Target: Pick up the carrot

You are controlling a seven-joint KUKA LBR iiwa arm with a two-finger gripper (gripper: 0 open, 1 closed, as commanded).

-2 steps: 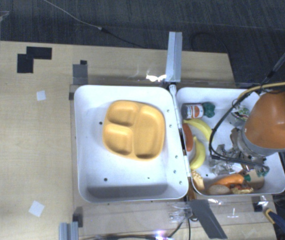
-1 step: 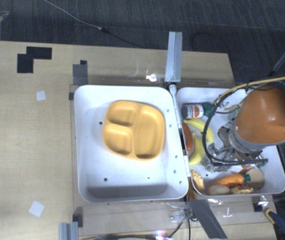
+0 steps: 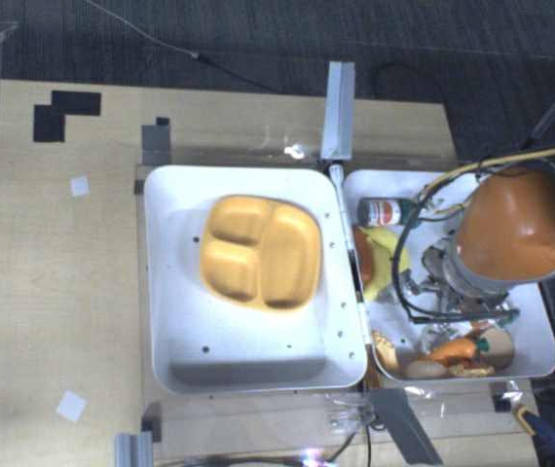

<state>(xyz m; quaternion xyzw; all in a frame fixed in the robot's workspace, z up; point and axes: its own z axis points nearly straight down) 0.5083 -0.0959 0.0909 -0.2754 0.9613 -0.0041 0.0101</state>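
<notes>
The carrot (image 3: 451,351), small and orange, lies near the front wall of the right bin (image 3: 548,356) among other food items. My gripper (image 3: 459,327) hangs low over the bin, directly above and just behind the carrot, and may be touching it. The orange band and grey wrist hide most of the gripper, and black cables loop round it. The carrot's right end is tucked under the gripper body.
A yellow banana (image 3: 387,261) and a small can (image 3: 383,210) lie at the right bin's back left. A tan piece (image 3: 419,366) and a reddish item (image 3: 469,367) crowd the carrot. A yellow divided plate (image 3: 262,252) sits in the left bin (image 3: 180,348).
</notes>
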